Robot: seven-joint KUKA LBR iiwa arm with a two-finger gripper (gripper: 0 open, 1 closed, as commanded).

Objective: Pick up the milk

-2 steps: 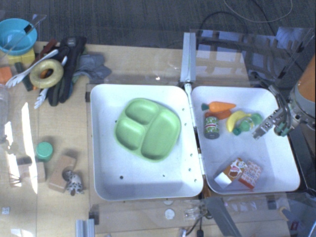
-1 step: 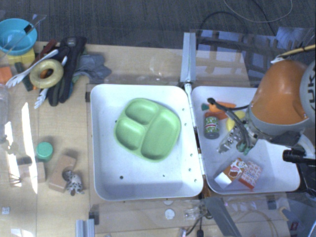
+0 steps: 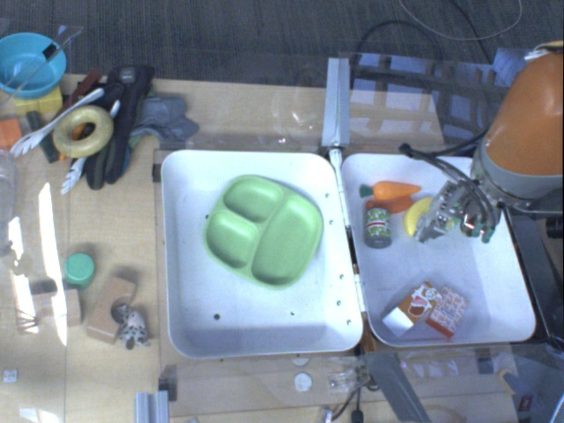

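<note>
Here the gripper (image 3: 438, 223) hangs low over the right bin (image 3: 520, 280), at the end of the grey arm (image 3: 529, 139) that comes in from the view's right. It sits right over the yellow banana-like piece (image 3: 416, 217), and nothing can be seen pinched in it; whether it is spread or closed I cannot tell, since the metal parts blur into one cluster.

Taking the gripper as the landmark, the milk (image 3: 427, 309) (the orange, red and white carton lying flat) is below it in the view, toward the bin's near edge, and clearly apart from it, with bare white floor between the two. The carton's long axis runs at a slant, from its white end at lower left up toward its red end at the right. I judge that this is the relation that matters: the tool has to travel toward the near edge of the bin, away from the fruit, and turn so that it closes across the carton's short width.

On the far side of the gripper lies the carrot (image 3: 397, 189), and to its left stands the small dark can (image 3: 378, 226), near the bin's left wall. Farther left again, the other bin (image 3: 189, 307) holds the green divided plate (image 3: 263, 229)
</note>
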